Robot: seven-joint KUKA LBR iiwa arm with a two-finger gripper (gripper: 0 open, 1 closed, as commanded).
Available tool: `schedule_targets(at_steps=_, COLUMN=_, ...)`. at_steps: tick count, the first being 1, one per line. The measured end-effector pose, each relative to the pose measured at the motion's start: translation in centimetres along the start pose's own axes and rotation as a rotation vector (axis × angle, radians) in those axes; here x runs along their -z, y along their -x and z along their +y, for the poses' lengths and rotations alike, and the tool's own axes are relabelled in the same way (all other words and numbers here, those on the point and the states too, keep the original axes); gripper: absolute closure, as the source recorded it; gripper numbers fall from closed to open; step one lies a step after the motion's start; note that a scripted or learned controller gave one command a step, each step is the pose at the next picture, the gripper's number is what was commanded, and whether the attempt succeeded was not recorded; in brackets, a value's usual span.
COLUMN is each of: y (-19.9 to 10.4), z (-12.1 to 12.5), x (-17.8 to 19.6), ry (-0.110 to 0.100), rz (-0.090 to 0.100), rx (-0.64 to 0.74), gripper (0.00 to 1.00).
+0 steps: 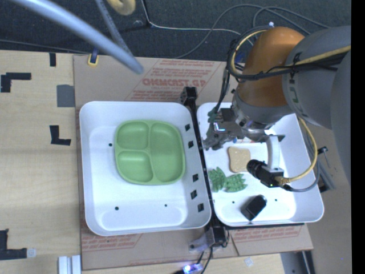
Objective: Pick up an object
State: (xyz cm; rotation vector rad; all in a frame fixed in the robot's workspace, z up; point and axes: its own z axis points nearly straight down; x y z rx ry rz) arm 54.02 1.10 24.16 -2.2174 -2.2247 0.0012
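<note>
Now hovering w/ gripper (219,131) over the far-left part of the right bin (311,213), close to the wall shared w/ the left bin (91,170). Not managing to tell claw state from this angle: dark mechanism blurring together, so leaving it as cannot tell and claiming no hold on anything.

Judging bread slice (239,158) as the likeliest pick. Lying flat on the bin floor, just right of and nearer than the gripper, apart from it. Looking approx squarish, slightly longer along the near-far line, so prob. needing a short shift right and toward the near side before dropping.

Noting two alternates in the same bin. Green leafy piece (227,181) lying just beyond the slice toward the near side, more or less straight near of the gripper, long axis running left-right. Black block (253,206) sitting nearest the near rim, tilted, long axis going diagonal from near-left to far-right, farthest of the three from the gripper.

Leaving the green divided plate (150,152) alone, resting in the middle of the left bin, well apart from the gripper.

Reading red print on the cardboard sheet (171,76) under the bins: appearing to say "CHEMCAST GP", w/ smaller lines around it too blurred to read. Finding no legible labels on bins, objects or arm.
</note>
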Motion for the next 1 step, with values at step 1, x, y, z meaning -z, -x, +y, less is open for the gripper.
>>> schedule_targets(at_steps=1, y=-5.49, z=-1.12, x=0.16, ry=-0.001, rz=0.001, rx=0.004, gripper=1.0)
